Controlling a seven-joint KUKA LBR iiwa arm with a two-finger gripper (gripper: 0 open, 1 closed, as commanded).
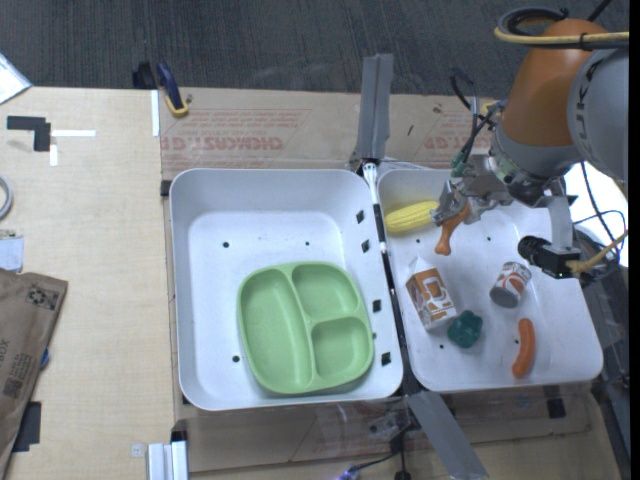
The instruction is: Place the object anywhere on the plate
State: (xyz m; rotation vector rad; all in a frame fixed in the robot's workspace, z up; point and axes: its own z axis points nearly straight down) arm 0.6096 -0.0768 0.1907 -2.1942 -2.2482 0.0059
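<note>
A green divided plate (pixel 276 320) lies in the left bin (pixel 205 230), towards its front. My gripper (pixel 452 211) hangs over the back left of the right bin (pixel 560 363), below the orange wrist. A small orange stick-shaped object (pixel 446 234) points down from between its fingers, and the gripper is shut on its upper end. The object hangs just right of a yellow corn-like piece (pixel 409 217) and to the right of the wall between the bins.
The right bin also holds a white and orange carton (pixel 431 298), a small can (pixel 510 283), a dark green lump (pixel 464 329) and an orange-red sausage shape (pixel 523 348). A grey divider post (pixel 375 108) stands behind the bins.
</note>
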